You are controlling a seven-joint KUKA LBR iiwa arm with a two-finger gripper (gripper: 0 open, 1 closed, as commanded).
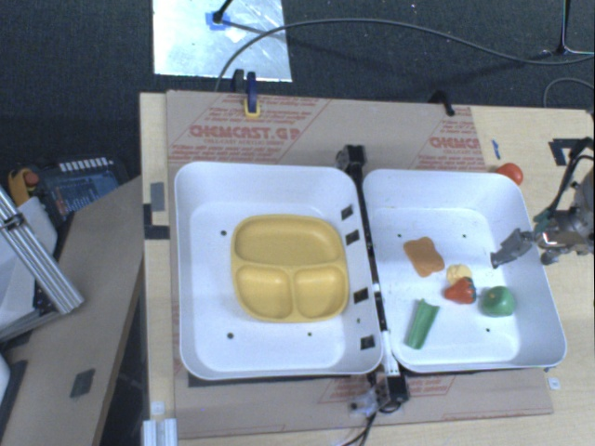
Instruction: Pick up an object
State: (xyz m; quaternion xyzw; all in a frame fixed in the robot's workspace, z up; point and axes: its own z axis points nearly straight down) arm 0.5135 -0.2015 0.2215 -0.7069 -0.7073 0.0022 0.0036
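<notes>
Over right bin [465,353], claw [509,249] hovers just above-right of green ball [498,301]; grip state unclear.

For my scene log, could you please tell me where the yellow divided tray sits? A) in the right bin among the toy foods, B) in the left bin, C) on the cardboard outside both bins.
B: the yellow divided tray lies inside the left bin, while the toy foods lie in the right bin.

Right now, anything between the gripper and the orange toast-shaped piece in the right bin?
Nothing. In the camera view, bare white bin floor runs from the gripper to the orange piece.
</notes>
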